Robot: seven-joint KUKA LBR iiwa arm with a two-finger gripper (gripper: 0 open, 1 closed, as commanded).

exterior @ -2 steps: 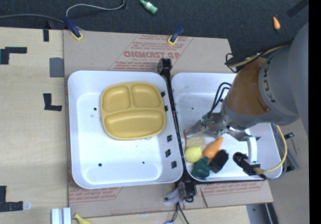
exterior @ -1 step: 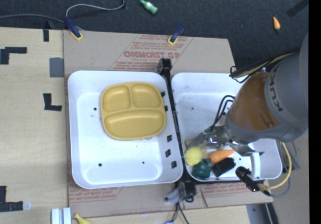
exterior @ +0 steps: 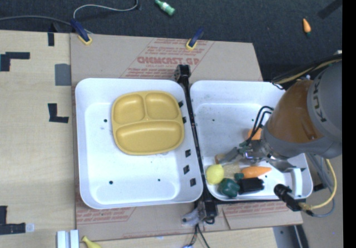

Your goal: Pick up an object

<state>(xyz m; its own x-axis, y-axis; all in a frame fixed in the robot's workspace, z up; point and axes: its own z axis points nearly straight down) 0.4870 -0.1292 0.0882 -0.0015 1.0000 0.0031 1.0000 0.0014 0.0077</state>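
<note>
We cannot tell how the jaws stand. The gripper (exterior: pixel 249 152) sits low in the right bin (exterior: pixel 222 97), just above an orange carrot (exterior: pixel 257 172).

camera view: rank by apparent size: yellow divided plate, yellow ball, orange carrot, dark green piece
1. yellow divided plate, by far the largest.
2. orange carrot, longer than the ball but thinner, and partly under the arm, so this spot is unsure.
3. yellow ball and dark green piece look alike; not ranked.
</note>
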